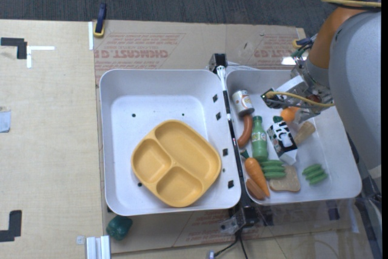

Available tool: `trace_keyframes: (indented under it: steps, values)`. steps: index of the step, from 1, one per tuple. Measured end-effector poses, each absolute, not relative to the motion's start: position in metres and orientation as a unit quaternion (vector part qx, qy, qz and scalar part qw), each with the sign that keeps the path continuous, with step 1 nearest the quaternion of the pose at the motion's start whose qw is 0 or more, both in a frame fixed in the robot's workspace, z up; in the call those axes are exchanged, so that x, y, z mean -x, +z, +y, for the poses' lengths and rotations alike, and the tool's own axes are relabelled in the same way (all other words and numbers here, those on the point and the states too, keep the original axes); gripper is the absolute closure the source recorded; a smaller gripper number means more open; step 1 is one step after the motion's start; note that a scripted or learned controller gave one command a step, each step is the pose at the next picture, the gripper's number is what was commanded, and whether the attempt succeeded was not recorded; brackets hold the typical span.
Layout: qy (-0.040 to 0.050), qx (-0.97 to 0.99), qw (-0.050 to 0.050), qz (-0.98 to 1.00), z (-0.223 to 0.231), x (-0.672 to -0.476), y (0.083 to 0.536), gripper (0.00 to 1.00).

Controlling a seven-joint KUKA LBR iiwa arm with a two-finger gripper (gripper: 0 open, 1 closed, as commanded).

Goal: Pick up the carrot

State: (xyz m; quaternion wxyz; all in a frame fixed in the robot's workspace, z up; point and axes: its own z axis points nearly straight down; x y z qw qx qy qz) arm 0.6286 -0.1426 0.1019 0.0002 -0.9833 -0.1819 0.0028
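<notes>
The carrot [256, 173] is orange and tapered, and lies near the front left corner of the right bin [339, 188], pointing toward the bin's front. A slice of bread [286, 181] and a green pea pod [272, 168] touch its right side. My gripper [298, 105] hangs over the back part of the same bin, well behind and to the right of the carrot. It is right above a small round orange thing [290, 114]. The wrist hides much of the gripper.
The right bin also holds a small can [243, 100], a sausage [244, 130], a green bottle [259, 137], a black carton [282, 135], a second pea pod [314, 173] and a reddish piece [254, 190]. A yellow divided plate [176, 162] lies in the left bin [121, 100].
</notes>
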Motion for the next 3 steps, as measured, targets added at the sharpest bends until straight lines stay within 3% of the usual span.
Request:
trace_keyframes:
  steps: [1, 2, 3]
  values:
    - [0.0049, 0.983, 0.0, -0.186, -0.143, -0.628, 0.111, 1.0]
    - [0.0013, 0.93, 0.001, -0.366, -0.149, -0.576, 0.092, 1.0]
    - [0.0023, 0.991, 0.001, -0.136, -0.052, -0.507, 0.199, 1.0]
